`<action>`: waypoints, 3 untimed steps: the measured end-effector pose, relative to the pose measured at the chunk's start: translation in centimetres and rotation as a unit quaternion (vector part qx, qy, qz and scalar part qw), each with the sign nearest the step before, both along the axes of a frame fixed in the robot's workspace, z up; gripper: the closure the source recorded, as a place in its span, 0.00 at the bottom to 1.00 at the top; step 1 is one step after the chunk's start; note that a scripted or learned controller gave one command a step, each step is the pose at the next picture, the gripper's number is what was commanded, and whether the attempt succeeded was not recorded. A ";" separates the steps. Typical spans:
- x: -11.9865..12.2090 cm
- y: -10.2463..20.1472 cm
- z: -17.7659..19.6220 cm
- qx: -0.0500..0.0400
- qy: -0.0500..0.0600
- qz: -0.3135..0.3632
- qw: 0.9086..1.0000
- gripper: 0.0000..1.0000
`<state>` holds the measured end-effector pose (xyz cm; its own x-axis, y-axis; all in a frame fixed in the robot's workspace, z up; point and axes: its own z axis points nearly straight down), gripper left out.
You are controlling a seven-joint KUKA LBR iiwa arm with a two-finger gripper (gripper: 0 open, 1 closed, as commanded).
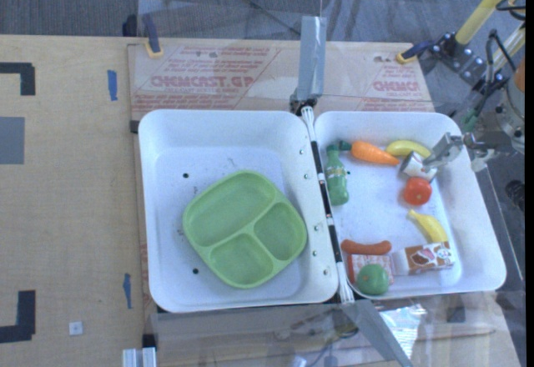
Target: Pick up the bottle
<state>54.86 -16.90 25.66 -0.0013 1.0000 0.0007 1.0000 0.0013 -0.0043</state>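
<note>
Two white bins share the surface; the bottle (pixel 336 177) lies along the right bin's (pixel 488 261) left wall, well apart from the claw (pixel 415 163), whose grip cannot be judged, above the tomato (pixel 417 191).

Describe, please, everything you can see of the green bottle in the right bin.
The bottle is small, green and glossy, like plastic, with a darker band that looks like a label around its body and a narrower neck with a cap pointing to the bin's far side. It lies flat on the floor of the right bin, close along the left wall by the divider. The carrot lies just right of its cap; whether they touch is unclear. The hand is apart from it, near the tomato.
</note>
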 end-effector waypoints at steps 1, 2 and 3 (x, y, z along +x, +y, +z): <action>2.6 4.1 -12.4 0.000 0.002 -0.137 0.991 0.00; -0.1 5.8 -16.3 -0.003 -0.014 -0.200 0.980 0.00; -4.8 11.8 -7.6 -0.001 0.001 -0.214 0.977 0.00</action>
